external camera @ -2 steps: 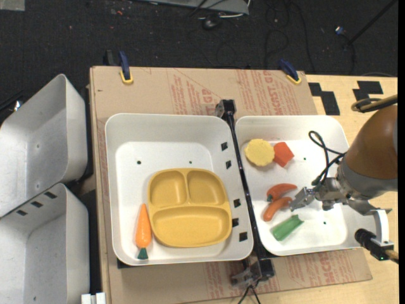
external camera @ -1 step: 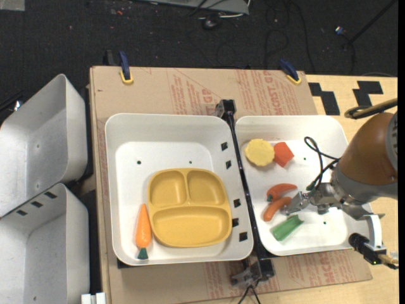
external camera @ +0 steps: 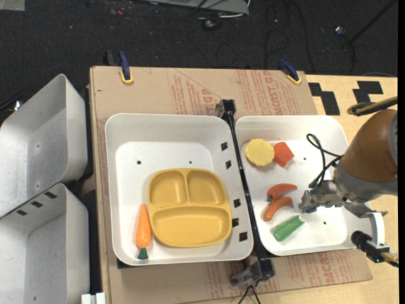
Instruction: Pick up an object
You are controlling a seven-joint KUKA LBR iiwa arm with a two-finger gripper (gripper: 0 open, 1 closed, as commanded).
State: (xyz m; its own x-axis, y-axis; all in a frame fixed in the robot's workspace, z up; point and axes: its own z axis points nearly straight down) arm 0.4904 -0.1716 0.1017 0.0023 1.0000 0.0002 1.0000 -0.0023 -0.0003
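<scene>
**Gripper low in the right bin, nothing lifted yet**

Left bin [external camera: 120,170]: a toy carrot [external camera: 143,228] lies beside a yellow divided plate [external camera: 190,208]; right bin [external camera: 329,126]: a yellow round piece [external camera: 259,152] touching a red block [external camera: 283,154] at the far side, two orange-red sausages [external camera: 279,200] mid-bin, a green piece [external camera: 287,227] near the front wall. The gripper [external camera: 311,202] hangs just right of the sausages; whether it is released or clenched cannot be told; the pick looks unfinished; open floor lies right of the green piece.
</scene>
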